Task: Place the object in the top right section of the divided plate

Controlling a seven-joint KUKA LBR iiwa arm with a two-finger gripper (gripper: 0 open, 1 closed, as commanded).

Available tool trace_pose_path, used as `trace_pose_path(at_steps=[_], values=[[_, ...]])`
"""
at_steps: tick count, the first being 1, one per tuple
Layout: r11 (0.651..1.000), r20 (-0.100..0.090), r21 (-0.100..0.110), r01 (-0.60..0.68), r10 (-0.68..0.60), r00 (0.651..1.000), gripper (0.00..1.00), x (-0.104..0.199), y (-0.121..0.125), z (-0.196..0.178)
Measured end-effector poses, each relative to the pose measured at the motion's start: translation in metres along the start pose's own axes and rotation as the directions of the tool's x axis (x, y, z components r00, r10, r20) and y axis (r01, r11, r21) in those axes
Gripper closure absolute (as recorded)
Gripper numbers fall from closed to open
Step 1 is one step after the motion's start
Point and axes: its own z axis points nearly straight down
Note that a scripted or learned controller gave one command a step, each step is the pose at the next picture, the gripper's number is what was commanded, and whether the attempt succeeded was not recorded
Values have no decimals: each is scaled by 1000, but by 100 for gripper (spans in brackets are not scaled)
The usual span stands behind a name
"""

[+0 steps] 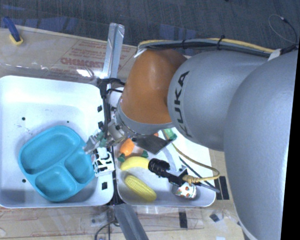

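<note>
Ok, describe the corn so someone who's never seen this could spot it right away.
Find the right white bin, mostly under the grey arm. The corn lies near its front edge, just below the banana. Unlike the smooth banana, it is bumpy with kernel rows.

Blue divided plate [56, 160], yellow corn [140, 187]

Right bin [205, 200]: corn cob [140, 187] below-right of gripper, lying near front wall. Banana [135, 163] just right of gripper, above corn. Orange item [127, 147] beside banana, partly hidden. Small white spotted object [185, 190] farther right. Left bin [15, 98] left of gripper.
</note>
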Motion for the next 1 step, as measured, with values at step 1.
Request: trace_pose_path(at_steps=[1], values=[[976,0,1,-217,217,976,100,-37,46,3]])
